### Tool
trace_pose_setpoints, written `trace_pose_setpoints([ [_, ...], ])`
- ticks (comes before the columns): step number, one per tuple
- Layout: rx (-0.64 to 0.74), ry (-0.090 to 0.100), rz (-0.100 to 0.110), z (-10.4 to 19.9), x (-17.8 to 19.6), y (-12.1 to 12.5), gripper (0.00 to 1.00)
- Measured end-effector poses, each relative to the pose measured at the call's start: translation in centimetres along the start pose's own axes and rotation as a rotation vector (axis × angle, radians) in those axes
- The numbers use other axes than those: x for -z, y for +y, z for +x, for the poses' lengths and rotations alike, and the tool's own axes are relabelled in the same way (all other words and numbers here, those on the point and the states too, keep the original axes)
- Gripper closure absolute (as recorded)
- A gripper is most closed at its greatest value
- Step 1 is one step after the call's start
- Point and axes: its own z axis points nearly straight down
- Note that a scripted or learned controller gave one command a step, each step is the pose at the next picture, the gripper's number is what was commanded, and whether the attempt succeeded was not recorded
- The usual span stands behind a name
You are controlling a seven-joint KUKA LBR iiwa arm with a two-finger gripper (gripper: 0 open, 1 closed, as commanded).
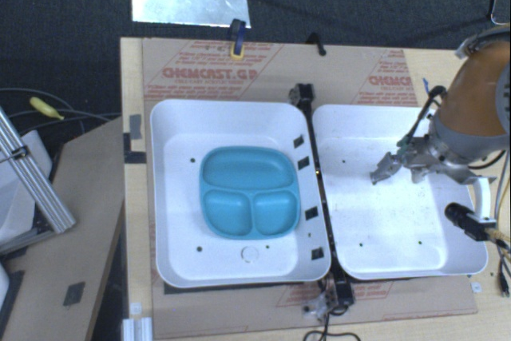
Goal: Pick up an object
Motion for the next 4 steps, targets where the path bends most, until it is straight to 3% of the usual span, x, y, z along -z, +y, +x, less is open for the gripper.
trace_pose_setpoints([
  [1,-0.002,0.000,0.000,-2.4,-4.9,-4.4,0.00],
  [2,0.002,0.001,-0.006,-1.3,-7.1,-6.5,0.00],
  [3,0.010,0.001,-0.010,5.9,-7.0,-2.7,0.00],
  [4,0.003,0.000,-0.008,5.5,-7.0,-2.9,0.00],
])
